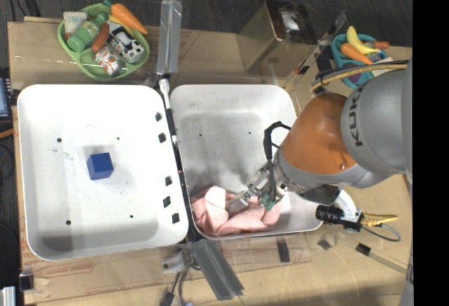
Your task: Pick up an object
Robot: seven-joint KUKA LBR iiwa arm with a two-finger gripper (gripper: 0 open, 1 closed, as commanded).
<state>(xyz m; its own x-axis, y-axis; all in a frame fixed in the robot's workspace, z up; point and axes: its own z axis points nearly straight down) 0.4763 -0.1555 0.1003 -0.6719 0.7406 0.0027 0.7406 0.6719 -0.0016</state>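
Observation:
A crumpled pink cloth [212, 212] lies in the front corner of the right bin [231, 115]. My gripper [247, 200] is low over the cloth's right part, touching or nearly touching it. A small green item [269, 205] shows just right of the gripper, partly hidden by the wrist. A blue cube [100, 165] sits alone in the left bin [42, 129], far from the gripper. The arm's orange band [319, 136] and grey body cover the right bin's right side.
A green bowl of toy food [104, 39] stands behind the left bin. A brown box [275, 34] and a second dish of toys [356, 50] sit behind the right bin. A metal divider [168, 38] runs between the bins.

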